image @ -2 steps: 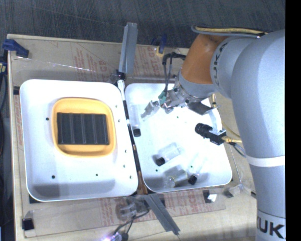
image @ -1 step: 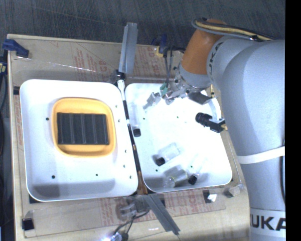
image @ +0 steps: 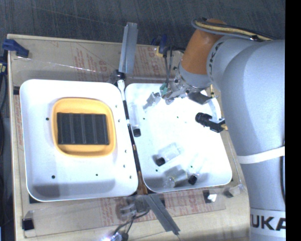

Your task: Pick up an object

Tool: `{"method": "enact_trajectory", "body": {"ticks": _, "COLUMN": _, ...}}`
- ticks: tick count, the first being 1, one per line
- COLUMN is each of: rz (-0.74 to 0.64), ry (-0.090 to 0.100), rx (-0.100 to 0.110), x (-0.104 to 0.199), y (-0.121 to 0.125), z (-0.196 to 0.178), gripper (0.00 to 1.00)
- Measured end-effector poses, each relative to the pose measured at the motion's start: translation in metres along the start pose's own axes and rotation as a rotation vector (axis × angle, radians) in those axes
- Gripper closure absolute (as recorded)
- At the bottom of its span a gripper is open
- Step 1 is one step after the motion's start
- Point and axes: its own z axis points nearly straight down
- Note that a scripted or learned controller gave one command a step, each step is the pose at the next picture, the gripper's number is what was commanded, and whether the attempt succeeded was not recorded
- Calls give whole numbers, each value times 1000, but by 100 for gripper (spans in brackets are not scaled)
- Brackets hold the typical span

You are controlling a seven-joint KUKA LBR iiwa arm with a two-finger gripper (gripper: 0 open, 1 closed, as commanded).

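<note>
Vial (image: 169, 151) lies diagonal in right bin (image: 186, 130), black cap (image: 160, 160) lower-left.

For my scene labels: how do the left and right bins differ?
The left bin holds one large yellow-rimmed tray with a dark ribbed centre; the right bin holds several small clear and black pieces. The gripper is over the right bin's far end, not the left bin. Both are shallow and white.

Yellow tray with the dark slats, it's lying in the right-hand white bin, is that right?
Not quite. The camera view shows the yellow tray with the dark slats lying in the left-hand white bin, not the right-hand one.
</note>
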Motion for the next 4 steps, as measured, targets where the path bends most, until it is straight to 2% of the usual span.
{"method": "enact_trajectory", "body": {"ticks": 1, "rz": -27, "ry": -10, "rx": 2, "x": 49, "y": 14, "z": 8, "gripper": 0}}
{"method": "enact_trajectory", "body": {"ticks": 2, "rz": -63, "ry": 1, "rx": 1, "x": 43, "y": -47, "z": -59, "gripper": 0}}
{"method": "enact_trajectory", "body": {"ticks": 3, "rz": -99, "ry": 0, "rx": 1, "x": 14, "y": -45, "z": 32, "gripper": 0}}
{"method": "enact_trajectory", "body": {"ticks": 4, "rz": -189, "ry": -1, "rx": -1, "x": 70, "y": -28, "z": -44, "gripper": 0}}
